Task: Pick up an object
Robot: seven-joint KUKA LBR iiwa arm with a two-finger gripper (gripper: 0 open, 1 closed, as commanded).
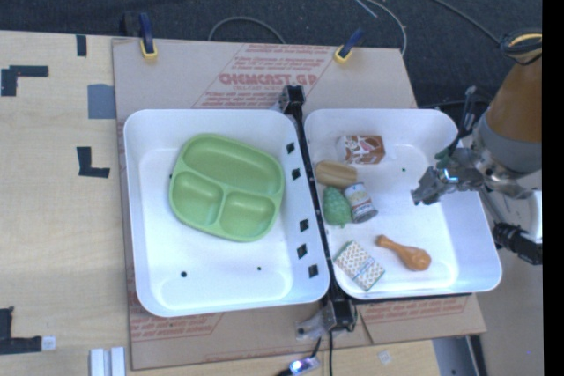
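The right bin (458,264) holds several small objects: a brown-and-white packet (363,148), a tan bread-like roll (335,173), a green lumpy item (336,207), a small can (359,202), a checkered box (359,265) and an orange drumstick shape (404,252). My gripper (432,188) hangs over the right side of that bin, to the right of the can and above the drumstick. Nothing shows between its fingers, and whether they are parted is unclear.
The left bin (145,216) holds a green divided plate (227,187). A black divider with clips (302,189) runs between the bins. Cardboard (264,75) lies under both, held by clamps at its far edge. Cables cross the dark floor behind.
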